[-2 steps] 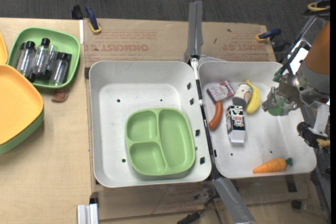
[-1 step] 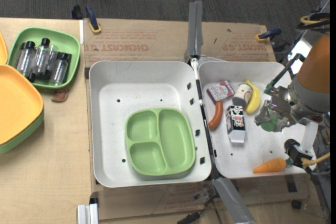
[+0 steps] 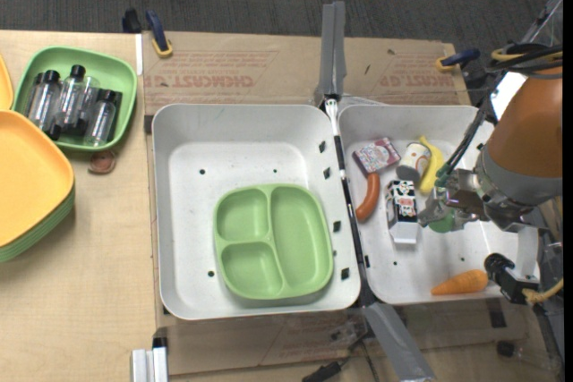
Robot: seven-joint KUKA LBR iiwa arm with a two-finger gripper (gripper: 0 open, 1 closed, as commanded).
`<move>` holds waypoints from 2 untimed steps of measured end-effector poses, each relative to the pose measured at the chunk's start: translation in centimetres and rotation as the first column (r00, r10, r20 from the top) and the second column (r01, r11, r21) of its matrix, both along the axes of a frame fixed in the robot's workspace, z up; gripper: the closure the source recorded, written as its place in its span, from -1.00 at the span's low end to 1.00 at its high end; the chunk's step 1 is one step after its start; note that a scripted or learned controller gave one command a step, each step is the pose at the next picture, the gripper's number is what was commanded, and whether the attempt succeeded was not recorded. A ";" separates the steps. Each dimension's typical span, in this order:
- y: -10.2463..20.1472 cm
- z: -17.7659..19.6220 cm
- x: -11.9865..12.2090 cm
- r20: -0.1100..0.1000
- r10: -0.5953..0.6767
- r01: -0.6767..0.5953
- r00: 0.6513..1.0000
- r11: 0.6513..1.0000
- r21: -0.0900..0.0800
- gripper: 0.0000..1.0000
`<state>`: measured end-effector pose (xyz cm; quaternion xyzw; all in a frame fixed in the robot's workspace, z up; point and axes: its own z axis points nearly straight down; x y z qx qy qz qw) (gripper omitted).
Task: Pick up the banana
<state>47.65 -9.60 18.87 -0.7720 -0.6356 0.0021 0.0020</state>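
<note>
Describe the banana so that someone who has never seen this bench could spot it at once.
Look in the right-hand white bin, at its far half, just beside the gripper. There the banana lies next to a small round container. It is the one yellow, curved thing there: the sausage is red-orange, the carrot lies at the near edge, and the carton is a black-and-white box.

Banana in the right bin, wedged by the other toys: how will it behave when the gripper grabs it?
The banana looks like glossy toy plastic, so probably light, stiff and somewhat slippery. Its curved body may swivel or roll if pinched off-centre. It lies against the small jar, which will likely get nudged.
</note>
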 end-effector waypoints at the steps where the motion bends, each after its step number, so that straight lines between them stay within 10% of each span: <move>1: -0.6 3.7 4.3 0.003 0.015 -0.015 1.000 1.000 -0.002 1.00; 2: -0.4 4.1 8.1 0.003 0.133 -0.133 0.991 0.991 -0.002 1.00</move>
